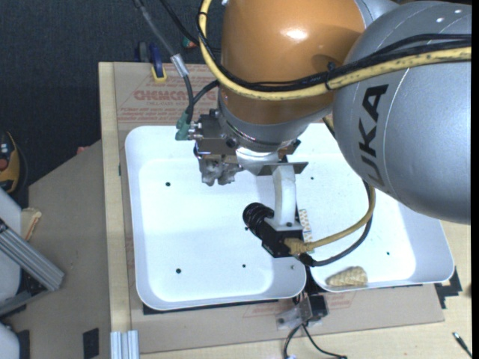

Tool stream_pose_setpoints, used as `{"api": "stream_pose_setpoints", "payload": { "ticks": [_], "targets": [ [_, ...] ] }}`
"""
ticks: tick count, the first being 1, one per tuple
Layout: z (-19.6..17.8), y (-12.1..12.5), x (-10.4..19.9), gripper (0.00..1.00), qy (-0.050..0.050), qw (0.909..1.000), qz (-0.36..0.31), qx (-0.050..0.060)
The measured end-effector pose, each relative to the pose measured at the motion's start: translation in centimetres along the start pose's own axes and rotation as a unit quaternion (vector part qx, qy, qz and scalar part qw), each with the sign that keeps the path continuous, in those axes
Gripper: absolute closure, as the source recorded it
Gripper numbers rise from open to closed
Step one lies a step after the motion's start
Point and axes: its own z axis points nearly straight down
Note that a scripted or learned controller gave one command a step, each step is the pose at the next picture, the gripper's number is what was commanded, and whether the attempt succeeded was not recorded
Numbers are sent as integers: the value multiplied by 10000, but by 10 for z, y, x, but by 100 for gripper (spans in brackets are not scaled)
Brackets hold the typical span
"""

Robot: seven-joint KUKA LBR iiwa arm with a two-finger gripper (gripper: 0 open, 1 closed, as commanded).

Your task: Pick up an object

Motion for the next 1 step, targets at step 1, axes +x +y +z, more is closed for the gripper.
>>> {"api": "stream_pose_setpoints", "payload": {
  "ticks": [1],
  "targets": [
    [71, 12, -1, 100, -33, 10000, 21, 61]
  ]
}}
